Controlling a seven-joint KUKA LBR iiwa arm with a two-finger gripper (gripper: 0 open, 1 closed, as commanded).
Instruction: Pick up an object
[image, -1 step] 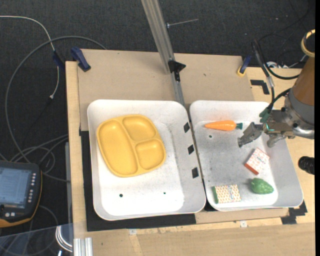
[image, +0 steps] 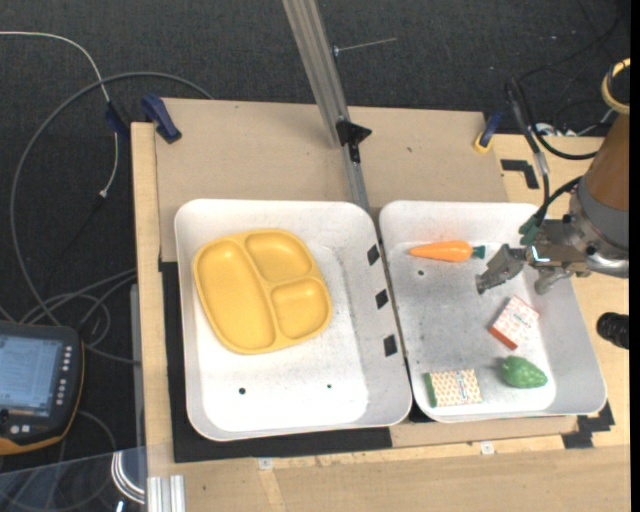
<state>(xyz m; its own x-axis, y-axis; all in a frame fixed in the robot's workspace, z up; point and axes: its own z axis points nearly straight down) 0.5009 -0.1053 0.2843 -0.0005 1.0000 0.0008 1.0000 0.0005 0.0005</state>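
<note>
In the camera view, note that the gripper (image: 522, 272) hangs over the right bin (image: 440, 330) with its fingers spread and nothing between them. You will find the carrot (image: 441, 252) just to its left, and the small carton (image: 514, 322) just nearer.

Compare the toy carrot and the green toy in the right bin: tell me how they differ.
The carrot is orange, long and tapered; the green toy is short and lumpy. The carrot lies across the far part of the right bin, level with the gripper; the green toy sits in the near right corner, beside a small box. Both rest loose on the bin floor, ungripped.
</note>
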